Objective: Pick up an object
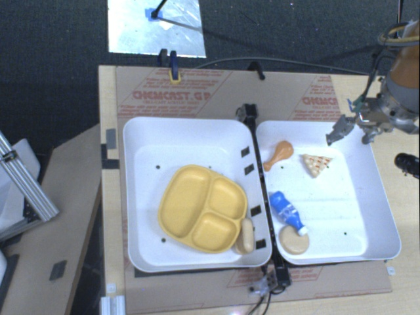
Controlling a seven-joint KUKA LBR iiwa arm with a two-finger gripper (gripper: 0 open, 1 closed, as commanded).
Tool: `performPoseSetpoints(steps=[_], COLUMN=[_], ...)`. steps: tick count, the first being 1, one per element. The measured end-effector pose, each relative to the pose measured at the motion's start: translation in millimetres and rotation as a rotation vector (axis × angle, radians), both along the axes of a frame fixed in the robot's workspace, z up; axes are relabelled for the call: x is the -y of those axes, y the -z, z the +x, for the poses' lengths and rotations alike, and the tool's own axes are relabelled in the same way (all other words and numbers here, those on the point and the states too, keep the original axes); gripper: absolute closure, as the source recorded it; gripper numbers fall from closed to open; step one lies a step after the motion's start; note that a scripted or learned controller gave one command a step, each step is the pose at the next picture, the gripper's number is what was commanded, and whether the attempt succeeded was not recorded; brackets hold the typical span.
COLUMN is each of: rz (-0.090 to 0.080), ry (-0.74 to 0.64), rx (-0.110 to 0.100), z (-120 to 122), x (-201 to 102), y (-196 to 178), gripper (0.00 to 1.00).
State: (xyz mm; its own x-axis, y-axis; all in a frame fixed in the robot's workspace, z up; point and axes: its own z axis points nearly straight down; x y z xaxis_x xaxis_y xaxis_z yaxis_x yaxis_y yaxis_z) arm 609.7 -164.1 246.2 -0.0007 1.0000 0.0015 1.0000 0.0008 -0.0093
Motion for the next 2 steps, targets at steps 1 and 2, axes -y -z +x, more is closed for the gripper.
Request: performPoseSetpoints(steps=[1, 2], rz=[-0.002, -0.001], ry=[-0.003, -0.001], rx=[0.010, 0.007], z=[2.2, 9.1], x=[-0.4, 2.6], y=[-6.5, 52.7], gripper=[0.00, 0.00])
